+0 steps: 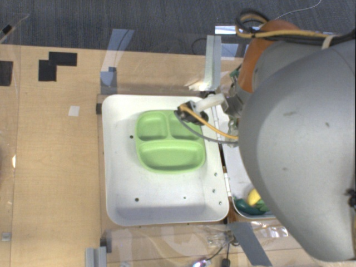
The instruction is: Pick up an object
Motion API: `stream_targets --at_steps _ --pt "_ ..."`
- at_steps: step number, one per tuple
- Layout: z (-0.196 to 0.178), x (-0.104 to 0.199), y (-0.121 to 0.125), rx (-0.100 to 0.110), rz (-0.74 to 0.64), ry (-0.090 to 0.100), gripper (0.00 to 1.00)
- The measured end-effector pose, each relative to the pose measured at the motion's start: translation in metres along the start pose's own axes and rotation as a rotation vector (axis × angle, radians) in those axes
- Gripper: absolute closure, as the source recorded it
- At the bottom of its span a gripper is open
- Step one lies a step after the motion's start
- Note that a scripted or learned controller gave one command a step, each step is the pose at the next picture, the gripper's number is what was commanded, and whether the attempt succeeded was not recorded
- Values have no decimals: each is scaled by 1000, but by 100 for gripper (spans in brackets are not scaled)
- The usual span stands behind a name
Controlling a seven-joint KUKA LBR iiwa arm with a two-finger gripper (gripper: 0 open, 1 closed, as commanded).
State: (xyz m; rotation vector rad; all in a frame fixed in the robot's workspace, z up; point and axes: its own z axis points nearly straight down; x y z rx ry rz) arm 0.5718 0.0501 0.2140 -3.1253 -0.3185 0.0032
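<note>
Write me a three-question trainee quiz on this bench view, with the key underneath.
1. True or false: the green divided tray lies in the left bin.
2. How many compartments does the tray show: A) two, B) three, C) five?
3. What peeks out from under the arm in the right bin, near the bottom of the view?

Key
1. True. It lies in the upper middle of that bin.
2. B. Two small compartments along the top and one long one below.
3. A yellow object sitting on a teal dish; the arm hides most of both.
</note>
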Motion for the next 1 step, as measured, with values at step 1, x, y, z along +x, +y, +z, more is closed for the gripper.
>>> stream_targets --at_steps 1 --pt "-137 -13 11 -1 -131 3 100"
